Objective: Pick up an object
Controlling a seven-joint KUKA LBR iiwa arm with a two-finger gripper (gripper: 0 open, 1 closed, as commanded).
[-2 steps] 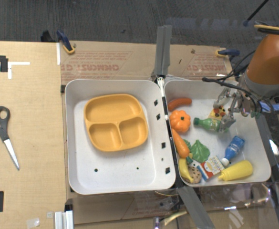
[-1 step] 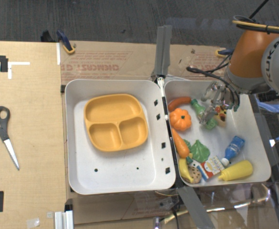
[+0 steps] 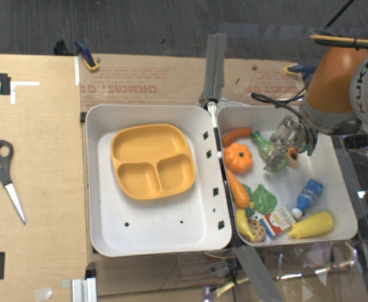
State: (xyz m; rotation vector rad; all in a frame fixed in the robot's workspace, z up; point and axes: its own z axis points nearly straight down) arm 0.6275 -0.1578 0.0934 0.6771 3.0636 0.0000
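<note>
Wood bench, two white bins. Right bin (image 3: pixel 344 187) full of toys. I hang claw (image 3: pixel 278 156) low over green bottle (image 3: pixel 262 142), can't tell its state. Reaching step. Next: drop, squeeze, lift straight.

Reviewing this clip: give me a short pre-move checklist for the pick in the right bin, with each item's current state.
1. Gripper over the right bin: ok.
2. Object seen between the fingers: cannot tell; small items crowd the tip.
3. Nearby candidates: green bottle and pumpkin lie close: ok.
4. Room around the target: not ok; toys are packed together.
5. Yellow bottle and blue bottle lie apart from the gripper: ok.
6. Left bin holds the divided yellow plate, away from the arm: ok.
</note>
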